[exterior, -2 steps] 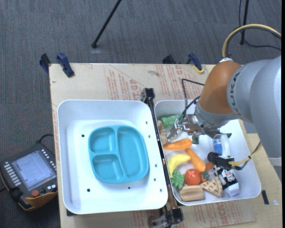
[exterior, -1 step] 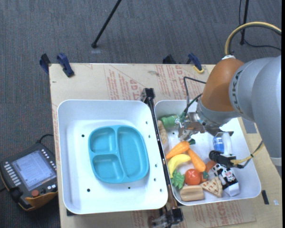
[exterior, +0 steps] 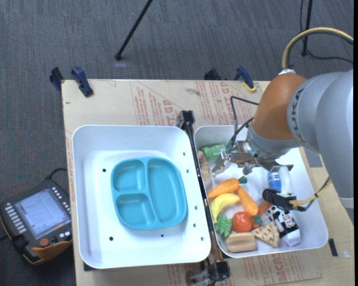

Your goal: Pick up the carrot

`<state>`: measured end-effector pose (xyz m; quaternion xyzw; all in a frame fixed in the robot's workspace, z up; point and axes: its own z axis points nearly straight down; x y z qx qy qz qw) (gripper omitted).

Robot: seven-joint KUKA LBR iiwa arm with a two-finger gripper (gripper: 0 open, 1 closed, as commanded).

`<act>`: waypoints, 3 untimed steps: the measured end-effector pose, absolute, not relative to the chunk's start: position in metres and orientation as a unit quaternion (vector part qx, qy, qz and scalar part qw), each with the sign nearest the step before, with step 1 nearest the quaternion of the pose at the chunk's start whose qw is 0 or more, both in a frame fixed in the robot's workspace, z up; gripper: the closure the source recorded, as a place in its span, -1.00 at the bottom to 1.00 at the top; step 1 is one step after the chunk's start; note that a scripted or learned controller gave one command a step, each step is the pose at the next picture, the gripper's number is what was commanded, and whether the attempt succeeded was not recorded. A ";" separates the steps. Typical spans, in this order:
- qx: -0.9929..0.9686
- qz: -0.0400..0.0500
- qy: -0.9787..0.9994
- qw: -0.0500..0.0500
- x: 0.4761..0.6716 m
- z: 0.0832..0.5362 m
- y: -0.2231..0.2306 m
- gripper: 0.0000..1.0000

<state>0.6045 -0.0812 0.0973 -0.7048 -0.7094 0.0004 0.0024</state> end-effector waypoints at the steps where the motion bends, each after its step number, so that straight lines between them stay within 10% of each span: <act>1: -0.744 0.001 -0.669 0.002 0.505 0.087 -0.088 -1.00; 2: -0.745 -0.001 -0.667 0.001 0.507 0.097 -0.088 1.00; 3: -0.838 0.000 -0.546 0.002 0.514 0.087 -0.092 1.00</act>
